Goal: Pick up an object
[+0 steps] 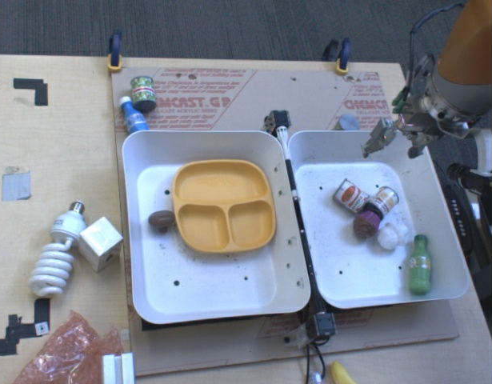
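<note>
The right bin [438,214] holds a small red-and-white can [351,195], a jar with a dark lid [382,201], a purple ball [365,225], a white crumpled lump [393,235] and a green bottle [419,266]. In the left bin [142,286] lie a yellow divided plate [224,205] and a brown lump [161,221]. My gripper [398,140] hangs above the right bin's far right corner, open, with nothing between its fingers. It is well above and behind the can and jar.
Left of the bins lie a spiral light bulb [55,254], a white cube [101,242] and a red mesh bag [66,350]. A blue bottle with a green cap [138,102] sits behind the left bin. Clamps [115,50] hold the board's far edge.
</note>
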Available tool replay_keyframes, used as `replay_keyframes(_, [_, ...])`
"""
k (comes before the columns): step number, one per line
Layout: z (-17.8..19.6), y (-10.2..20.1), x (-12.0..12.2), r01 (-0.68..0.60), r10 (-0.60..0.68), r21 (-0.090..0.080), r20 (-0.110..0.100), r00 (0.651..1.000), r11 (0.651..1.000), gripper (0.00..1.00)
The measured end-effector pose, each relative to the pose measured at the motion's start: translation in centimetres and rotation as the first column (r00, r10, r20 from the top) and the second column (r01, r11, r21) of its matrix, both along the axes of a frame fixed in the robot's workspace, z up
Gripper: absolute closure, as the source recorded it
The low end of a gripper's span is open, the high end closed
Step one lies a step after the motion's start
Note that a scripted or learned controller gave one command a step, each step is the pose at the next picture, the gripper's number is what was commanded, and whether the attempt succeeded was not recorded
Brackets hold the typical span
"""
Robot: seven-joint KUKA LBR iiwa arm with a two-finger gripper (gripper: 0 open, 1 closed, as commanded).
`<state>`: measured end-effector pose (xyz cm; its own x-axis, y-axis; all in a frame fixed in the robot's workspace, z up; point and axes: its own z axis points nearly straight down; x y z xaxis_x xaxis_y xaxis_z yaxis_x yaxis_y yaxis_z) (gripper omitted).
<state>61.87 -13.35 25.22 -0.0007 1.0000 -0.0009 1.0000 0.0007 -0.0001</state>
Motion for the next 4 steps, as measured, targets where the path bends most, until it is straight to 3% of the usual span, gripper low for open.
replay_keyframes(1, [-14.7, 2.0, 0.9, 0.0, 0.0, 0.0, 0.0, 1.0, 1.0, 0.0])
replay_keyframes(2, [-16.0, 3.2, -1.6, 0.002, -0.002, 0.001, 0.0, 1.0, 1.0, 0.0])
replay_keyframes(3, [-14.9, 3.1, -1.5, 0.004, -0.004, 0.0, 0.002, 1.0, 1.0, 1.0])
replay_keyframes(4, [0.7, 14.2, -0.9, -0.001, 0.001, 0.0, 0.002, 1.0, 1.0, 1.0])
